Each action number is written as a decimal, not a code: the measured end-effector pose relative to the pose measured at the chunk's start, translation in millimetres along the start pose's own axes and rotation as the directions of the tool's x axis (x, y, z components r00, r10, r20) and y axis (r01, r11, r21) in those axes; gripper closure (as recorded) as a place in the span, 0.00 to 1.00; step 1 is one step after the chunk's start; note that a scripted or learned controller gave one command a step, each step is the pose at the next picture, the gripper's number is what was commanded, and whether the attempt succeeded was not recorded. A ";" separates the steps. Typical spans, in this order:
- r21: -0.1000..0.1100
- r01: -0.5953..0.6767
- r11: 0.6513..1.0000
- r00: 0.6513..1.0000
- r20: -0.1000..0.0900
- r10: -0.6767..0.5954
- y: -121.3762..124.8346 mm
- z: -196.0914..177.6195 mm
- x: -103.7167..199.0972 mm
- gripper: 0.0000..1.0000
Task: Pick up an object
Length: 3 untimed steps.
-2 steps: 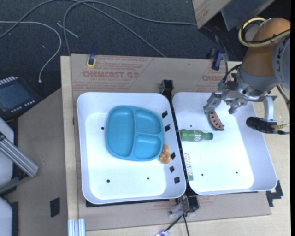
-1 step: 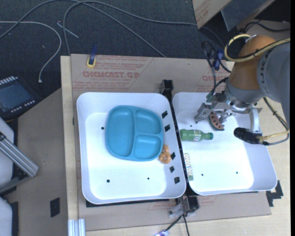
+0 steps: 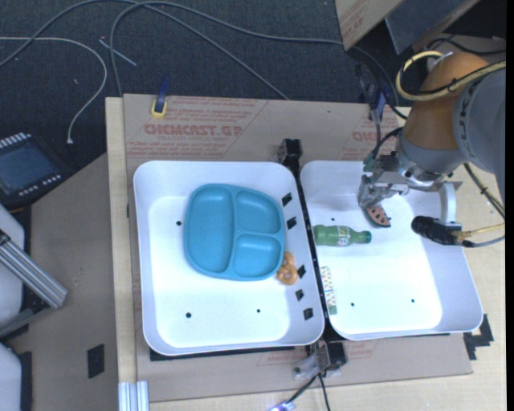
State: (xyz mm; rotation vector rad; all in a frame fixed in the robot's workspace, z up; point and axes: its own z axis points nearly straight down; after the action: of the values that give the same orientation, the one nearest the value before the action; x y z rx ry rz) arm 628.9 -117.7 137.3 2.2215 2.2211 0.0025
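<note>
A: What lies beyond the bench?
B: Dark grey carpet (image 3: pixel 241 48), with thin pale cables (image 3: pixel 96 48) looping across it at the top left.
A: And the bench itself?
B: A brown cardboard sheet (image 3: pixel 217 120) covers it, printed with faded red lettering, and a blue-and-yellow clamp (image 3: pixel 161 100) grips its far edge.
A: Anything at the sides?
B: A dark screen (image 3: pixel 24 164) at the left, an aluminium rail (image 3: pixel 28 269) below it, and a cardboard box (image 3: pixel 365 20) at the top right.

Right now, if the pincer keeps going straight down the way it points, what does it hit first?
Probably the bare floor of the right bin: the pincer points down just above and right of the green bottle. Depth is unclear.
</note>
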 end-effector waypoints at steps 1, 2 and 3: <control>-0.007 0.001 1.000 1.000 0.003 -0.001 6.2 -64.0 -4.0 1.00; -0.001 0.001 1.000 1.000 0.001 -0.001 6.8 -64.9 -3.9 1.00; 0.001 0.006 1.000 1.000 -0.002 -0.006 3.2 -77.2 47.7 1.00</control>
State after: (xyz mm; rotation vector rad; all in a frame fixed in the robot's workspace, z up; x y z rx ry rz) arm 632.0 -70.0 214.5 2.2168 2.2286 0.0030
